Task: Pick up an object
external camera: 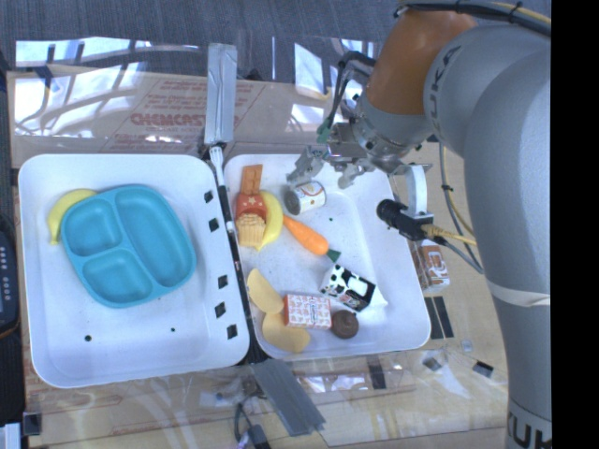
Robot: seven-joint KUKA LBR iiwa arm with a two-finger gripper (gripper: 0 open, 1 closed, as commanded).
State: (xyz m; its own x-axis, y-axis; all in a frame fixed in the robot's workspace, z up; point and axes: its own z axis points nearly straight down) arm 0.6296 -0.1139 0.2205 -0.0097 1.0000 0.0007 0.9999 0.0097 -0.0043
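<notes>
Camera view, target: small white can (306, 197) lying on its side near the back of the right bin (398, 269), just beside the carrot.
Gripper: gripper (325, 169) hangs directly over the can with fingers spread, one at each side; nothing is held between them.
Step in hand: judged to be the approach, ahead of the grasp; the can is not yet lifted.
Next move calls for: lowering so the fingers straddle the can across its rounded body, then closing squarely; a smooth cylinder on its side could roll or slip out.
Can surface: pale, glossy, with a darker printed end.
Neighbours: orange tapered carrot (307, 236), smooth; yellow banana (270, 222) against a red and orange packet (250, 197).
Front of bin: black-and-white cow toy (348, 288), small printed box (307, 311), brown ball (344, 325), flat tan chips (266, 295).
Left bin (37, 279): blue divided plate (127, 243), hard plastic, with a second banana (63, 210) at its edge.
</notes>
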